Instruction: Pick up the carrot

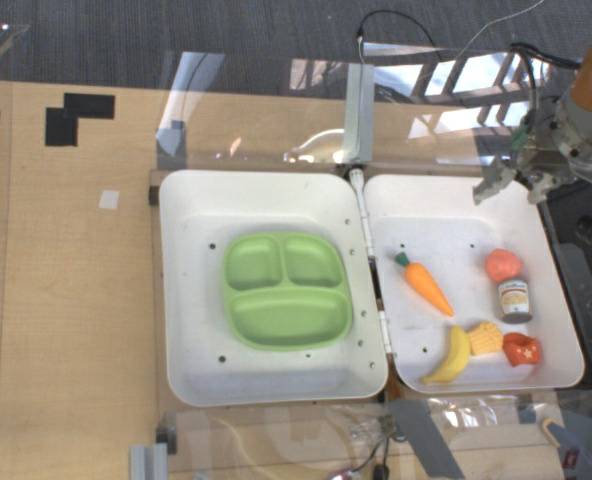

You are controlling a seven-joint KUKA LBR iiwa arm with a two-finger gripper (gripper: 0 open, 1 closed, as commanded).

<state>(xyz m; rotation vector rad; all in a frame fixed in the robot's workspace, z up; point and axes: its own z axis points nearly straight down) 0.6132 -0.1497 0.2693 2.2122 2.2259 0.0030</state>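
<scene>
The carrot (427, 287) lies in the right bin (446, 213), near its left wall, orange with its green top pointing up-left. My gripper (514, 186) hangs over the bin's far right corner, well up and to the right of the carrot. Its two fingers stand apart, open, with nothing between them.
In the right bin's right half lie a pink-red round fruit (504, 264), a small jar (514, 300), a banana (450, 356), a piece of corn (485, 339) and a red fruit (521, 349). The left bin (191, 218) holds a green divided plate (286, 290).
</scene>
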